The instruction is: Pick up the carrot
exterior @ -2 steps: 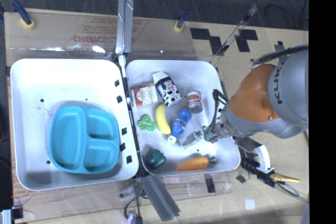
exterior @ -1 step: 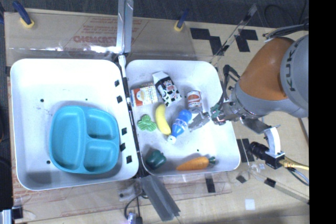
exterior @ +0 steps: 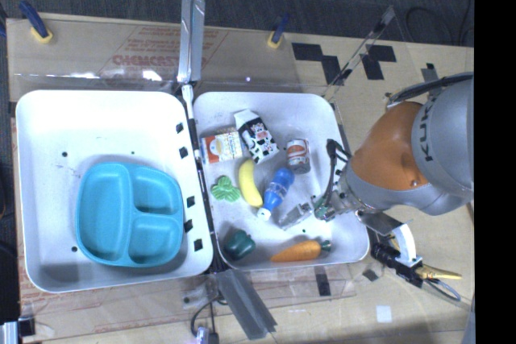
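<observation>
You have the carrot (exterior: 297, 251) lying on its side along the near wall of the right bin (exterior: 343, 118), its green top end pointing toward the arm's side. The gripper (exterior: 325, 209) sits in the same bin, above and slightly right of the carrot in the view, near it but apart from it; nothing orange is between its parts. You cannot tell from this view how the claw stands, since the arm's orange band (exterior: 387, 157) and grey body crowd the tool and the tip is small and dark.

Just left of the gripper you see a small silver object (exterior: 295, 213), too unclear to name. Beyond that lies a blue bottle (exterior: 276, 188) tilted on its side, with a banana (exterior: 249, 183) just beside it and a green leafy toy vegetable (exterior: 226, 189) next to the banana. A small can (exterior: 297, 155) stands near the bin's middle, and a black-and-white carton (exterior: 256, 136) and an orange-and-white box (exterior: 221, 147) lie toward the far left part. A dark green pepper-like object (exterior: 238, 243) rests in the near left corner, well left of the carrot.

In the left bin (exterior: 40, 117) you have a blue divided plate (exterior: 129, 213).
</observation>
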### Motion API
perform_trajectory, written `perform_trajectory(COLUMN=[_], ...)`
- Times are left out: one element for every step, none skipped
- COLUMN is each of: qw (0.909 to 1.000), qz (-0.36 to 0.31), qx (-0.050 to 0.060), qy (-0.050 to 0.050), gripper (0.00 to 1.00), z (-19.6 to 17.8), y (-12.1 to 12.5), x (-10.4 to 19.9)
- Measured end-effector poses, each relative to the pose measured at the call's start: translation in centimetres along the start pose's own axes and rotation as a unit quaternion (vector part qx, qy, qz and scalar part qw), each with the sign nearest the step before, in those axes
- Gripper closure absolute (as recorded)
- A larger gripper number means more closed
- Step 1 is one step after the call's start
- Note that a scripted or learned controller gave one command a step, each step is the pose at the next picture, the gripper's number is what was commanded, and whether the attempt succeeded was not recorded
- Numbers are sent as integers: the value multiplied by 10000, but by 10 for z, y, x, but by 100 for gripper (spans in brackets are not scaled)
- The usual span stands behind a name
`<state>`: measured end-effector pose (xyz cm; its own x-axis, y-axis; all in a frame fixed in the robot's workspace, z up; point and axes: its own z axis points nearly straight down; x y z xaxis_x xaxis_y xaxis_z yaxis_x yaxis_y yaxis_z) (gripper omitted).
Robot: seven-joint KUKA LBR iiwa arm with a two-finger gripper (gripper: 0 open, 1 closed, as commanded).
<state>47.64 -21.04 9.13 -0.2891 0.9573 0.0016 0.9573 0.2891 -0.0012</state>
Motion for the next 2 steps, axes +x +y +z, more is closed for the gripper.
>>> perform_trajectory(qw=[10000, 10000], qz=[-22, -24], qx=[2, 2], qy=[1, 0], gripper=[100, 0], z=[-10, -10], y=[1, 1], x=[0, 0])
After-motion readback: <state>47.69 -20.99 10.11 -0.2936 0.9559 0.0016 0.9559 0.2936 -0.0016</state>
